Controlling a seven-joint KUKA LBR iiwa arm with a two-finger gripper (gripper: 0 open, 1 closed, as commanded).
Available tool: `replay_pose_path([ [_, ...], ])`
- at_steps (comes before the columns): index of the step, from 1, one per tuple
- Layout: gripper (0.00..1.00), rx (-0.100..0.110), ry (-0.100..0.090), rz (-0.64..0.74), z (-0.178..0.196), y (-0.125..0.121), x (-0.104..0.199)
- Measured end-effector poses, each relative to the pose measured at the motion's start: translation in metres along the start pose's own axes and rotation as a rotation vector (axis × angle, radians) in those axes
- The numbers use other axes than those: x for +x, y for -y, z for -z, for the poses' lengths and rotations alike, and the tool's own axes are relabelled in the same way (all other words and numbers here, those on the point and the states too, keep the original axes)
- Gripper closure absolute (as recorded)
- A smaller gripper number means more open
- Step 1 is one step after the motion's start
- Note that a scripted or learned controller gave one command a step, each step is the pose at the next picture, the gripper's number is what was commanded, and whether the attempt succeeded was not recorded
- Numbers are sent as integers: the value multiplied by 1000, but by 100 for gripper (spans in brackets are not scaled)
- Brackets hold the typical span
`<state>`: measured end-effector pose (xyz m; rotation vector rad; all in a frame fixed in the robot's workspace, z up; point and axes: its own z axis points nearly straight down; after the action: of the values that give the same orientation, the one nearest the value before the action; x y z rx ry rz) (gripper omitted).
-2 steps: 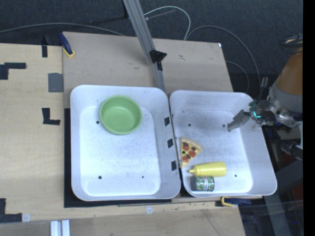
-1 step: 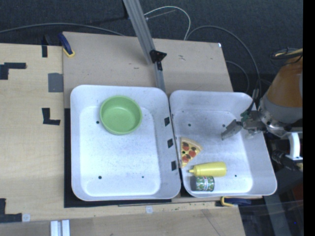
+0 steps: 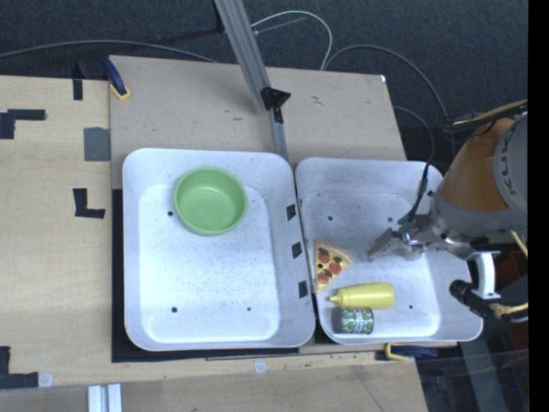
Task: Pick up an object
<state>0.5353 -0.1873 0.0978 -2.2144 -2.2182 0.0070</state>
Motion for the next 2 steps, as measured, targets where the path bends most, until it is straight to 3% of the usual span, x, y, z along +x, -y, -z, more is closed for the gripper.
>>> replay_pose_path([
  [1, 0, -9, 3, 0, -8, -1, 0],
  [2, 100, -8, 2, 1, 2, -1, 1],
])
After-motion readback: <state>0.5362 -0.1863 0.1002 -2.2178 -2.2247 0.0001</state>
